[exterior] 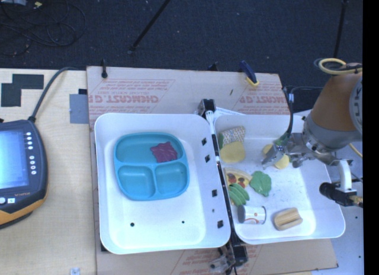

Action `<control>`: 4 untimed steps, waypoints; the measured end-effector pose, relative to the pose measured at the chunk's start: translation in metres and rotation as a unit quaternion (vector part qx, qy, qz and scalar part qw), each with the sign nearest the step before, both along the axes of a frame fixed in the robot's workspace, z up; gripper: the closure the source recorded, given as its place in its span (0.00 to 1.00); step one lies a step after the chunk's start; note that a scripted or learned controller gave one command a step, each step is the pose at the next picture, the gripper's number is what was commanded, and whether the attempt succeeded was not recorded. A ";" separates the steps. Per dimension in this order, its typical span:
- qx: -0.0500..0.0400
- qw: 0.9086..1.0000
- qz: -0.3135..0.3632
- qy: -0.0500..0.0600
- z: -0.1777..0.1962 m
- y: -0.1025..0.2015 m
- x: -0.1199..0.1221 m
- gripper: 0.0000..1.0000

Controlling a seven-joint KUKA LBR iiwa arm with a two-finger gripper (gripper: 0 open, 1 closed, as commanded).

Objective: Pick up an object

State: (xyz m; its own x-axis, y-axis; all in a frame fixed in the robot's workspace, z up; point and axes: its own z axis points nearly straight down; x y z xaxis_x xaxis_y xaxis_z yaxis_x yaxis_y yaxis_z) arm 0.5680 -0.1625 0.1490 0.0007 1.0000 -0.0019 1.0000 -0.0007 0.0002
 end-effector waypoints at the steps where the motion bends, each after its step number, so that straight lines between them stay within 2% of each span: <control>1: 0.003 1.000 0.001 0.001 -0.063 0.031 -0.014 0.00; 2: 0.000 1.000 0.000 0.000 -0.053 0.027 -0.012 1.00; 3: 0.001 1.000 0.000 0.001 -0.054 0.028 -0.013 0.00; 4: -0.001 1.000 -0.002 0.003 -0.061 0.064 0.031 0.00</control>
State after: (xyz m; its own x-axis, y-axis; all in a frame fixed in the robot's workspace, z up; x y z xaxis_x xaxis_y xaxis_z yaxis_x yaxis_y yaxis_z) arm 0.5989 -0.0989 0.0884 0.0049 1.0000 -0.0042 1.0000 -0.0050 -0.0053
